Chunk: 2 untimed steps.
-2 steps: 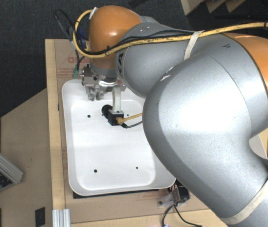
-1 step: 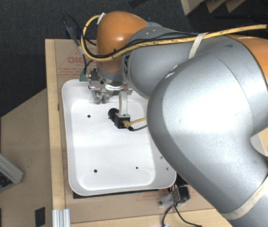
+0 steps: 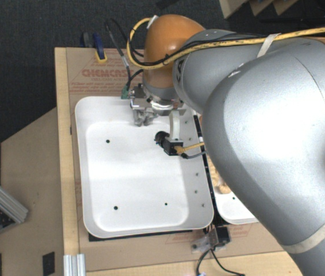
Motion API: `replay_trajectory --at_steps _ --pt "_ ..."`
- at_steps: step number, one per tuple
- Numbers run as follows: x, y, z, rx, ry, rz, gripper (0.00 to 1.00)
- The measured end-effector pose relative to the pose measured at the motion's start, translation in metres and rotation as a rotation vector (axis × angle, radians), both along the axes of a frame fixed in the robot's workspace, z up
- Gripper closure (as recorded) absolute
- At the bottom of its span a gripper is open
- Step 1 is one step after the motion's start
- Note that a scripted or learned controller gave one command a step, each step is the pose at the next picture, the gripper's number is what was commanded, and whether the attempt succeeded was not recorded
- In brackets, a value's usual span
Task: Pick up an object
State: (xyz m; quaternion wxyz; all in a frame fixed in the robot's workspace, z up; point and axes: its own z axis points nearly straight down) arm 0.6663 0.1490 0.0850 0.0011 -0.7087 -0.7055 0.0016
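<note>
dark textured flooring surrounds a brown board-topped counter (image 3: 65, 171) printed with red lettering, which carries two shallow white plastic bins side by side. the left white bin (image 3: 134, 177) lies in open view, its floor marked by a few small dark dots. the right white bin (image 3: 235, 213) is largely covered by the grey robot arm (image 3: 266, 125). the end effector (image 3: 142, 117) sits low over the far end of the left white bin, near its rear wall. whether it is open or closed cannot be determined from this angle, and nothing can be seen held in it. the one candidate for pickup is a pale tan rounded object (image 3: 220, 186) at the left margin of the right white bin, just beside the wall dividing the bins and well apart from the end effector. only a small part is exposed, so its material cannot be confirmed. judgement: it is probably light and possibly soft or irregular, so it may deform or roll under contact. recommended hold: across its narrowest width, close to its middle, with a vertical approach clear of the bin wall.
</note>
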Motion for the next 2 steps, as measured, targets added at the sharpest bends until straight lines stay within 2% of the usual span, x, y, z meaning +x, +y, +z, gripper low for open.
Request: replay_trajectory --at_steps 1,2 --pt "-0.037 -0.060 -0.001 0.000 0.003 -0.002 1.00" --pt "0.001 -0.014 0.000 0.002 -0.008 0.009 1.00"
